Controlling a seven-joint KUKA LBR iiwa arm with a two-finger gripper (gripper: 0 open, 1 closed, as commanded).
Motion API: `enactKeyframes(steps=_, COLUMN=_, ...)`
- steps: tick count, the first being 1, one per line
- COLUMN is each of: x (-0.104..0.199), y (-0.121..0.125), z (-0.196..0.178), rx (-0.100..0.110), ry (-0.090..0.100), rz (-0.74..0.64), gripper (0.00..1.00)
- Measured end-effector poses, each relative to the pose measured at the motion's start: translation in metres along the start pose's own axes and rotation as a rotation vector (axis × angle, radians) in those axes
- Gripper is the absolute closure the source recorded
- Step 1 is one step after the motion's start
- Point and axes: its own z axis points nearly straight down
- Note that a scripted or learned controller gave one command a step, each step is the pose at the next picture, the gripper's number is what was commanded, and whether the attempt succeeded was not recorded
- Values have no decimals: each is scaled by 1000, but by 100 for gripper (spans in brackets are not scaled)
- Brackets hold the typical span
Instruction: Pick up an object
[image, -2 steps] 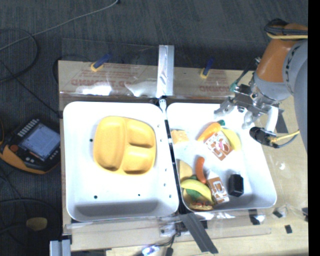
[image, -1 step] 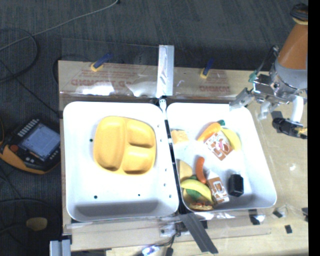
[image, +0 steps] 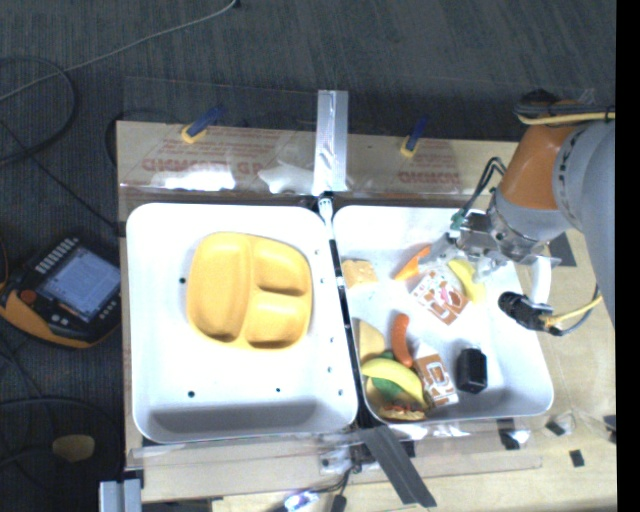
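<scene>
I am the grey arm with the orange band, and I reach in over the right white bin (image: 540, 395). My claw (image: 470, 243) hangs over the far part of this bin, near the bin's back wall. I cannot tell if my claw is apart or together, because my own wrist hides it. I do not see anything held in it.

Just beside my claw lies a small yellow plastic toy banana (image: 464, 283). It touches a flat square white packet with red and orange print (image: 439, 296). A little orange toy carrot (image: 411, 263) lies close by on the other side of the packet.

I think the small yellow banana is the easy one to pick, since it is the closest. It looks light, hard and smooth, so it may slip. I would pinch it across the middle, on its thin sides, not at the ends. The packet looks flat and thin, so it would be hard to get under. I must take care not to push the packet along when I come down.

Nearer the front of the bin are a black blocky thing (image: 471, 369), a small brown and white box (image: 435, 379), a red toy sausage (image: 401, 338) and a bigger yellow-green toy banana (image: 392, 376). They are packed close together. The left white bin (image: 160, 400) holds a yellow plastic plate with sections (image: 248, 290).
</scene>
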Motion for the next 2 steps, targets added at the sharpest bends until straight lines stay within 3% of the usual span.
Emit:
enactKeyframes(steps=1, x=-7, y=-2, z=23, rx=-29, ry=3, rz=-48, gripper=0)
enactKeyframes(steps=2, x=-7, y=-1, z=14, rx=-33, ry=1, rz=-49, gripper=100)
